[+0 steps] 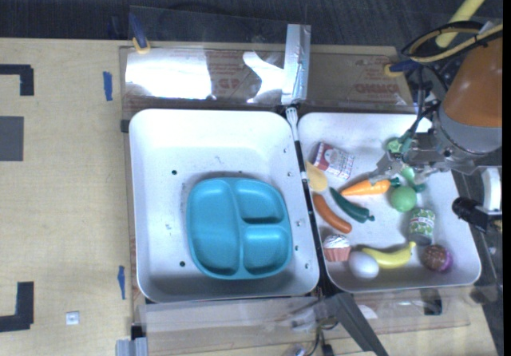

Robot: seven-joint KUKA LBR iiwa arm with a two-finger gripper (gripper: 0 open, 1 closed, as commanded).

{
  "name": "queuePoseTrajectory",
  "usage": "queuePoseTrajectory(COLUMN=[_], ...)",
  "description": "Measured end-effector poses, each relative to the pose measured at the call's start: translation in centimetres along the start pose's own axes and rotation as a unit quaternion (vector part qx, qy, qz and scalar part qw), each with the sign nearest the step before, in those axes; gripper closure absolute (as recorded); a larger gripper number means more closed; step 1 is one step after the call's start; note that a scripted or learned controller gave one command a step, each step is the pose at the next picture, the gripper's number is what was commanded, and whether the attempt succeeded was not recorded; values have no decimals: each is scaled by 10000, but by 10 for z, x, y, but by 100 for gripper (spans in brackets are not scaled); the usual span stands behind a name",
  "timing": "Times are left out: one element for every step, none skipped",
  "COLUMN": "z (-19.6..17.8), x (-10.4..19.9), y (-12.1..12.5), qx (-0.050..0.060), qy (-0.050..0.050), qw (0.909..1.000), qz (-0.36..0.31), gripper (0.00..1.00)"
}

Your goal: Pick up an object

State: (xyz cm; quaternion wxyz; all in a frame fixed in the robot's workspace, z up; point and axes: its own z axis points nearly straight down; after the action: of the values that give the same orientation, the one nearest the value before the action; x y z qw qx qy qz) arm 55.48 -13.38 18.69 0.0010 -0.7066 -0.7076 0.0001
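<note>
Camera view: orange carrot (368,185) with green top, pincer (397,161) state unclear above it.

— We see two shallow white bins: the left white bin (152,187) holds a turquoise-blue plastic divided tray (238,227). And the right white bin (467,267)?

— There we count an orange toy carrot (367,185), a yellow toy banana (389,255), a white toy egg (364,266), a light green round toy fruit (403,199) and a reddish-orange toy sausage (331,213).

— We also note a white carton with red print (331,160), and an orange band on the grey arm (479,95).
</note>
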Motion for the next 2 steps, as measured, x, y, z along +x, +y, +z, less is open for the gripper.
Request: queuePoseTrajectory(z=[90, 80], x=[-50, -52], y=[15, 15], qx=[-45, -52], qy=[25, 2], qw=[9976, 9977], qz=[-685, -679], gripper=[0, 100])
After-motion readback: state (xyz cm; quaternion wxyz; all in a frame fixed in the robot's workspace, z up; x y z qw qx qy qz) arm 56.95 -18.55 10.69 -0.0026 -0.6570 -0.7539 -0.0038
